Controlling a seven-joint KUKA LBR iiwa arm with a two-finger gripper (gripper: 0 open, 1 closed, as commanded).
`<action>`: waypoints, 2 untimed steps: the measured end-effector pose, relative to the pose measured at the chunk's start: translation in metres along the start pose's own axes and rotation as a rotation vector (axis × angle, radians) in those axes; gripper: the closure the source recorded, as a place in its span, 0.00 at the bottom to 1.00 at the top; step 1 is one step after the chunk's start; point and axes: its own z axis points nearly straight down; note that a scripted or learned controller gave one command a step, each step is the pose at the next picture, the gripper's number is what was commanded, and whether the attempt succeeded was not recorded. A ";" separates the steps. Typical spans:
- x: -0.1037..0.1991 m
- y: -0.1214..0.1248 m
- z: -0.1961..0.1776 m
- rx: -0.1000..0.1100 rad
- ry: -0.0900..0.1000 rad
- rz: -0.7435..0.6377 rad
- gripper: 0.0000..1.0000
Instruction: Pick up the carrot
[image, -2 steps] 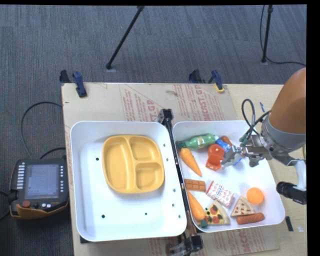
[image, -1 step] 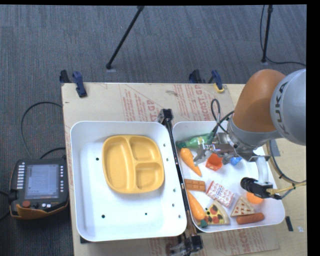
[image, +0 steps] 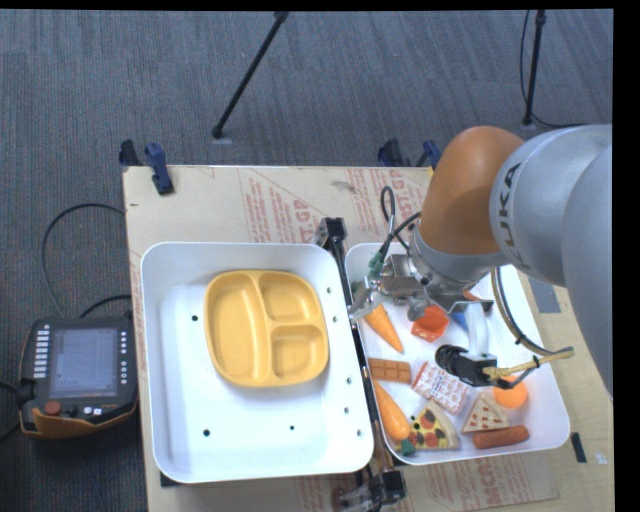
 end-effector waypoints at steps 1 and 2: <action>-0.001 0.000 0.000 0.000 0.000 0.002 0.00; -0.001 0.000 0.000 0.000 0.000 0.002 0.00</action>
